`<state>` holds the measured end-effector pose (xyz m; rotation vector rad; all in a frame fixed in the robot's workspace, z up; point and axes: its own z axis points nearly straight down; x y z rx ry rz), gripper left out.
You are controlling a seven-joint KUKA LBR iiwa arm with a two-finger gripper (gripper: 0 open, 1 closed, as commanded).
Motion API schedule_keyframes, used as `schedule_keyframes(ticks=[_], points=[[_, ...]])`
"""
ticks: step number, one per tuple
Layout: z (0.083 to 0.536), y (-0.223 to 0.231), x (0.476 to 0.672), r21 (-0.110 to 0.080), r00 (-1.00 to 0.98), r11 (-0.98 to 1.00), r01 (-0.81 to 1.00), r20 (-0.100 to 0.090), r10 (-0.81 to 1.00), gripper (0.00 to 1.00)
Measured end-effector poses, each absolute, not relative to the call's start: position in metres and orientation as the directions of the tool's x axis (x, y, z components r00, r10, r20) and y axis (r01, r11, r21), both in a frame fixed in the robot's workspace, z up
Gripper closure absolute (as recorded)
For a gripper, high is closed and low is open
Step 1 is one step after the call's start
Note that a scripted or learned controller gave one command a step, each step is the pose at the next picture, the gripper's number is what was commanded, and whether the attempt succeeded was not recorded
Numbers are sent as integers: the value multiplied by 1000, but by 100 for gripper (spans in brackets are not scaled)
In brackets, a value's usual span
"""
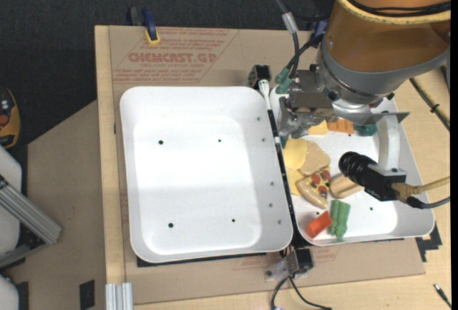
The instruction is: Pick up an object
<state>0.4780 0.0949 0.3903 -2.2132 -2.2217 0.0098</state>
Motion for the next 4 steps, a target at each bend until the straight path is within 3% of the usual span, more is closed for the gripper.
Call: schedule_keyframes(ticks=[1,2,3,4], points=[[531,177,479,17,-11,11,1000,9,1000,100],[407,211,478,-13,-5,5,1000,-5,1000,100],[510,225,479,12,-3,3,1000,6,1000,100],[365,222,478,-15,2,-2,1000,-7,1000,100]])
